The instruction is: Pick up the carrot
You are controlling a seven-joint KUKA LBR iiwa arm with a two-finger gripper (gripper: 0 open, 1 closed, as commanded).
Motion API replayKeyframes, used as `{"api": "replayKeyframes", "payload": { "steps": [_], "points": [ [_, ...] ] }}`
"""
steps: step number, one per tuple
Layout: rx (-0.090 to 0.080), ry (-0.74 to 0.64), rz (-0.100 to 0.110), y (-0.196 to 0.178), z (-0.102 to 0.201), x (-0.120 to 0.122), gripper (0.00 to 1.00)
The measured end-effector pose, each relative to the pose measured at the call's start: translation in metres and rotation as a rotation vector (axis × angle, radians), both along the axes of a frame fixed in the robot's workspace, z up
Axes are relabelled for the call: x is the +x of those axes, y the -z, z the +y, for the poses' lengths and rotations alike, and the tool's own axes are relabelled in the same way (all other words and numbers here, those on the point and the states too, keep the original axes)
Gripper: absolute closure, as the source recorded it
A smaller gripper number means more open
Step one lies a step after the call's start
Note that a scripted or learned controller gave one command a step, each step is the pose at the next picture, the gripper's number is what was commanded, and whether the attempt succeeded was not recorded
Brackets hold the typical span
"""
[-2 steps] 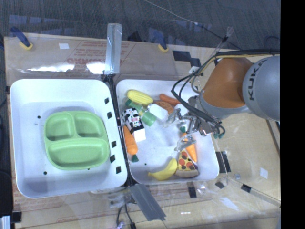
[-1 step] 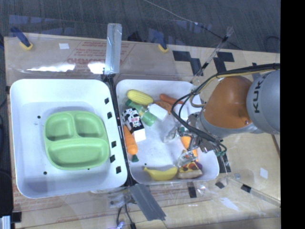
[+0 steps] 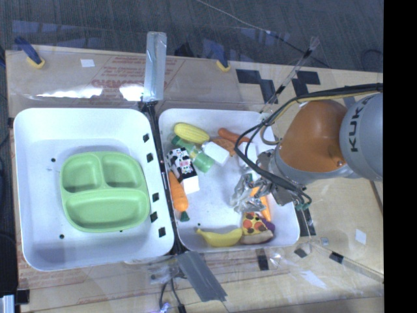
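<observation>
Carrot (image 3: pixel 178 194) lies along right bin's (image 3: pixel 215 245) left wall; gripper (image 3: pixel 251 193) near bin's right side; jaw state indiscernible.

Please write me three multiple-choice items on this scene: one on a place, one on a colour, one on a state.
1. Where does the carrot lie?
A. In the left bin
B. By the left wall of the right bin
C. On the bench

2. What colour is the divided plate in the left bin?
A. Green
B. Red
C. Blue

3. How does the carrot stand to the gripper?
A. Held between its fingers
B. Lying apart from it, on the bin floor
C. Lifted above the bin

Answers: 1 B, it lies along the wall beside the milk carton. 2 A, the plate is light green. 3 B, bare bin floor separates them.
</observation>
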State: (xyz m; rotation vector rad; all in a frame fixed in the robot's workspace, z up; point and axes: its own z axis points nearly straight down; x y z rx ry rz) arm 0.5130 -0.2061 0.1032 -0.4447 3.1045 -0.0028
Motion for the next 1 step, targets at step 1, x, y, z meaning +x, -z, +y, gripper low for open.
{"api": "replayKeyframes", "payload": {
  "steps": [1],
  "points": [
    [0.003, 0.378, 0.001, -0.0442, 0.0684, 0.0069, 1.00]
  ]
}}
